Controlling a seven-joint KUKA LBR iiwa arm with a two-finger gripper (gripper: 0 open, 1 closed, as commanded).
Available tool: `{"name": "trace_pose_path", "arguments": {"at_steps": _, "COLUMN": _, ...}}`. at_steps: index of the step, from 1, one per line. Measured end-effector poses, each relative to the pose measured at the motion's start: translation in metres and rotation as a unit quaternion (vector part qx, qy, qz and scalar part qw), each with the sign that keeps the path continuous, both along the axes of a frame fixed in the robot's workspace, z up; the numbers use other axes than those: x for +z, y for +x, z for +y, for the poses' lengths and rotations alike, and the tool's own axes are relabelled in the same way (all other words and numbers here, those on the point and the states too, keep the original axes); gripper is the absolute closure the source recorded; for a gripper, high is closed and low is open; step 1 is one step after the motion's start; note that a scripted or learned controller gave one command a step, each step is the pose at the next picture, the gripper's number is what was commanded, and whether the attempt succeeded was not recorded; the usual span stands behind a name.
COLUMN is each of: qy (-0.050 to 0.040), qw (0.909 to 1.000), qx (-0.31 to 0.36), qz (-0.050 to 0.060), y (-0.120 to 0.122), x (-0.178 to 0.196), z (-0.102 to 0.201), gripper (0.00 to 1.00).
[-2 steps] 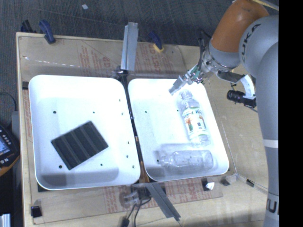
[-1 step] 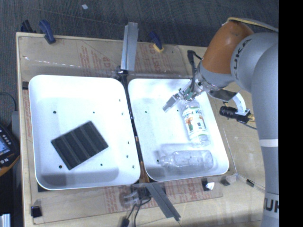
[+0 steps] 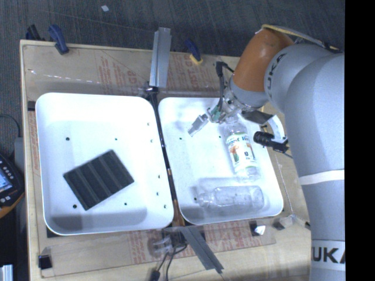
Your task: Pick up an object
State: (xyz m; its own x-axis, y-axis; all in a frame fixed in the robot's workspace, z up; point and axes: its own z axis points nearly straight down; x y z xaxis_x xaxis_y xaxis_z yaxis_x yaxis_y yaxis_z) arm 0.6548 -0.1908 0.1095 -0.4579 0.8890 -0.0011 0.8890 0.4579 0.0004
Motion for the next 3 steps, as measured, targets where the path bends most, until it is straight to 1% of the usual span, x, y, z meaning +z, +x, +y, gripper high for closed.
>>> {"name": "trace_pose_path", "arguments": {"at_steps": 1, "qy": -0.0001, "qw": 1.0000, "qx": -0.002, "qz": 0.000, "y": -0.008, "x": 0.040, "z": -0.018, "gripper": 0.00}}
{"name": "trace_pose_path", "arguments": {"at_steps": 2, "qy": 0.0000, "qw": 1.0000, "qx": -0.002, "qz": 0.000, "y": -0.008, "x": 0.040, "z": -0.018, "gripper": 0.00}}
{"name": "trace_pose_path", "arguments": {"at_steps": 3, "qy": -0.0002, "qw": 0.9983, "qx": -0.059, "qz": -0.001, "y": -0.012, "x": 0.067, "z": 0.001, "gripper": 0.00}}
